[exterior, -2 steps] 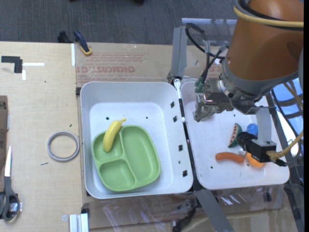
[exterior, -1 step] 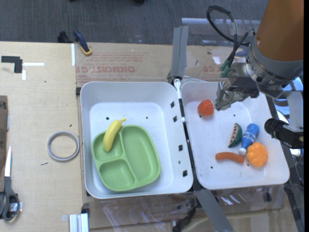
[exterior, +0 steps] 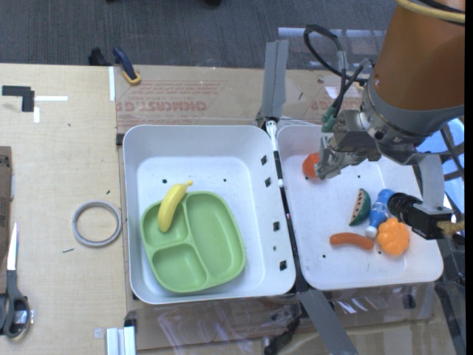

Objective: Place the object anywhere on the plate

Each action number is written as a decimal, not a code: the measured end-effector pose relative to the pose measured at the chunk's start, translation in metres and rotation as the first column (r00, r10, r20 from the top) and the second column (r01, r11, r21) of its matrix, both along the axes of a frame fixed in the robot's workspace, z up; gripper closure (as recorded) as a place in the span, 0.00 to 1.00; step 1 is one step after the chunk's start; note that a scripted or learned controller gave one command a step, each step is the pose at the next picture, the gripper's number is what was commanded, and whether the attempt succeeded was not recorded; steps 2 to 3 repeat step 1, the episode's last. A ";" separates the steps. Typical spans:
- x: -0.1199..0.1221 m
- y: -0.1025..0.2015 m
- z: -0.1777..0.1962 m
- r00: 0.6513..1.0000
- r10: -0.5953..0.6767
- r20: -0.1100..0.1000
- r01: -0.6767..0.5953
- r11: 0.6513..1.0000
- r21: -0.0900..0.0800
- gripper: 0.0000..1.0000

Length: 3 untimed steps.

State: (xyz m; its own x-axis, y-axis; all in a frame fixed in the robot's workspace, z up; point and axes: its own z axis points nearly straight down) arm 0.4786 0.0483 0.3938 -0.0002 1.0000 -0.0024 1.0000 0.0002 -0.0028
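A: Quick pass. The end effector (exterior: 327, 167) is hovering low over the right bin (exterior: 414, 268), up near its 11 o'clock corner, right at an orange-red object (exterior: 311, 166).

B: Is it pinching it?

A: Can't tell. The fingers are pointing down beside the object, but spread or pressed together, I can't say. I'm not calling it held.

B: Where is the plate?

A: The green plate (exterior: 214, 246) is sitting in the left bin (exterior: 192, 146), a three-compartment one. A banana (exterior: 171, 204) is already lying across its 10 o'clock rim. So the orange-red object is well apart from the plate, at about 2 o'clock from it, with the bin walls between.

B: What else is lying around?

A: A watermelon slice (exterior: 360, 206), a blue item (exterior: 381, 207), an orange pumpkin-like toy (exterior: 392, 237) and an orange sausage shape (exterior: 351, 240) are crowding the right bin's 4 o'clock side. A tape ring (exterior: 97, 222) is lying on the table (exterior: 59, 168).

B: Tips for the step?

A: My judgement: centre the fingers across the object, close firmly, lift clear of both bin walls, head toward 8 o'clock, and drop into the big free compartment, avoiding the banana.
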 end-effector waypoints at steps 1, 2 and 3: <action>0.000 -0.012 0.016 1.000 -0.002 0.001 0.002 1.000 0.000 1.00; 0.000 -0.012 0.016 1.000 -0.002 0.001 0.002 1.000 0.000 1.00; 0.000 -0.012 0.016 1.000 -0.002 0.001 0.002 1.000 0.000 1.00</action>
